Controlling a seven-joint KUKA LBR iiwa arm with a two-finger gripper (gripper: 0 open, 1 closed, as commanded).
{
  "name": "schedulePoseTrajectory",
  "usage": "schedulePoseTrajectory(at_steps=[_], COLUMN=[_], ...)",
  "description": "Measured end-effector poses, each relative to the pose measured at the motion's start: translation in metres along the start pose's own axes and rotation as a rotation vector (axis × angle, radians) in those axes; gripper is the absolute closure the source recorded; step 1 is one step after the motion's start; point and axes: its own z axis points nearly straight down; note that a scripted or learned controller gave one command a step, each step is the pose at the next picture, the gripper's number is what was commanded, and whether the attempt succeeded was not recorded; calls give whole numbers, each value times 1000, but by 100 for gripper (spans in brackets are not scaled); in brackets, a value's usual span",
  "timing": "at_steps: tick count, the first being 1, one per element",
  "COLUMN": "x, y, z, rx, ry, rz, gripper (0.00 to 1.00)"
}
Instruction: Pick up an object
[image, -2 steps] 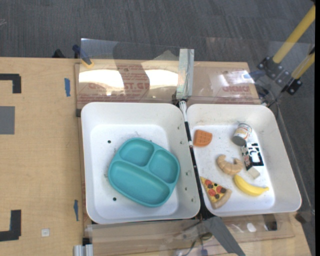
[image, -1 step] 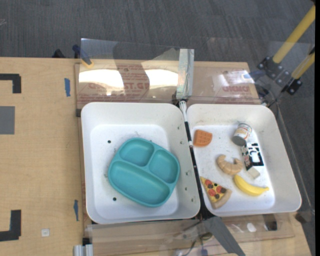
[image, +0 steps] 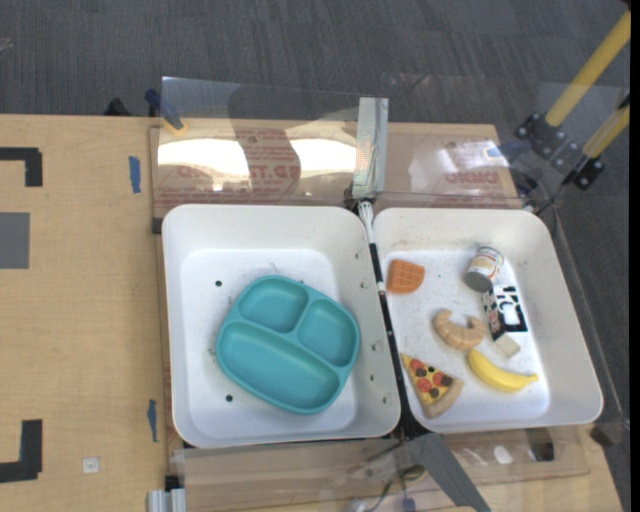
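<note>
The right bin (image: 572, 330) holds several small items. An orange waffle piece (image: 405, 276) lies at its near-left corner by the divider. A small tin can (image: 484, 268) lies on its side at the back. Below it is a black-and-white packet (image: 506, 308) with a small beige block (image: 509, 346) beside it. A tan croissant (image: 458, 331) sits in the middle, a yellow banana (image: 500, 372) at the front, and a pizza slice (image: 432, 384) at the front left. The left bin (image: 185, 300) holds a teal divided plate (image: 288, 345).
Clear plastic panels (image: 300, 150) stand behind both bins. A yellow-legged stand (image: 575, 95) with black clamps rises at the back right. The wooden bench top (image: 70, 300) stretches to the left, with black markings and blue tape.
</note>
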Motion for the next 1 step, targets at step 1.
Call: schedulePoseTrajectory(at_steps=[1], x=[1], y=[-3], z=[-13], rx=[-3], ry=[2], rz=[359], gripper=[100])
